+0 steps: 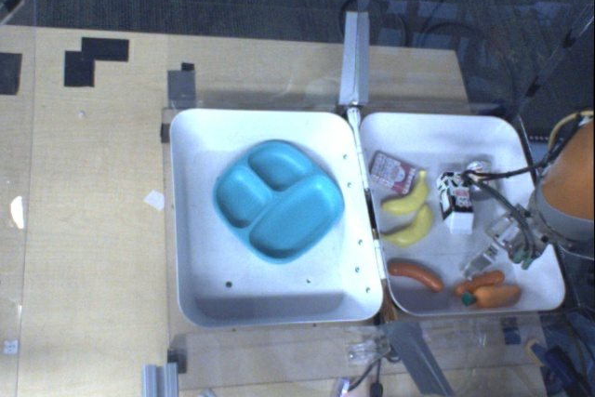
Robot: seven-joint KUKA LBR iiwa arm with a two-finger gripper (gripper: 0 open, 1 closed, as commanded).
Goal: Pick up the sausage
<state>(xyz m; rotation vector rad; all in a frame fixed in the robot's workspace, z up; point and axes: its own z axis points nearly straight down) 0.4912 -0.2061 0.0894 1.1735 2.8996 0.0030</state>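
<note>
I am approaching: my gripper is hovering low in the right bin, fingers holding nothing, their gap I cannot tell. The sausage is lying near the front wall, to the left. The carrots are crowding just beside me; bananas are lying behind.

Two bananas, one sausage, two carrots

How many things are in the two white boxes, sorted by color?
Blue: 1, the divided plate
Yellow: 2, the bananas
Orange: 2, the carrots
Reddish-brown: 1, the sausage
Pink-red: 1, the packet
Black and white: 1, the small carton
Total: 8
</note>
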